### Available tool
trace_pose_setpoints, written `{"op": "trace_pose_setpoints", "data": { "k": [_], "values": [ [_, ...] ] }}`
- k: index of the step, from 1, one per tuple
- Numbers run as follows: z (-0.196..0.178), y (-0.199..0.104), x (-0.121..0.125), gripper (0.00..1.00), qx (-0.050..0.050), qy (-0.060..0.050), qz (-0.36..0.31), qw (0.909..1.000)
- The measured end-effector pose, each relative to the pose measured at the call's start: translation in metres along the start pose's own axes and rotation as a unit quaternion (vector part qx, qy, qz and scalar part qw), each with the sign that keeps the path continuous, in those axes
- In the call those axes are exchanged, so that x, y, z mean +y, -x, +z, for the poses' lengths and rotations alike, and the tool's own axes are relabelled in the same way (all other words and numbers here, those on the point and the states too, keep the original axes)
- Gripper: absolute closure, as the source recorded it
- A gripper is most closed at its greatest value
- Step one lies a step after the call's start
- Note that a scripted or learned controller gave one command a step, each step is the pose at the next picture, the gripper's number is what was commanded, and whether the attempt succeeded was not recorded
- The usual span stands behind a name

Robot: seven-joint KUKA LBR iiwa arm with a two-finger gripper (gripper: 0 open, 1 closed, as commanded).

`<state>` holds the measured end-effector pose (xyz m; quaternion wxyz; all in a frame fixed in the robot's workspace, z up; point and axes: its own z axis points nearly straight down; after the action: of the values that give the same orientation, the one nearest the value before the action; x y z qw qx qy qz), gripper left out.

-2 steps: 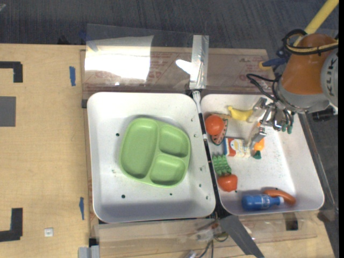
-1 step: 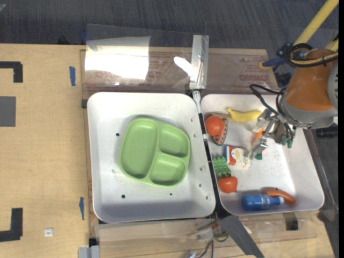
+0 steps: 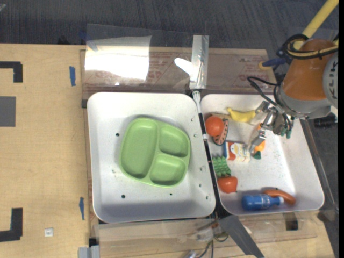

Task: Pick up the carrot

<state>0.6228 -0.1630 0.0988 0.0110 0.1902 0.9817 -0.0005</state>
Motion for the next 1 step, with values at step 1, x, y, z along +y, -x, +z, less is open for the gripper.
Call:
{"op": "trace_pose_setpoints", "data": {
  "k": [1],
  "values": [
    [-0.001,-0.0335,0.0039,0.0,-0.004,0.001,0.052,0.9986]
  ]
}}
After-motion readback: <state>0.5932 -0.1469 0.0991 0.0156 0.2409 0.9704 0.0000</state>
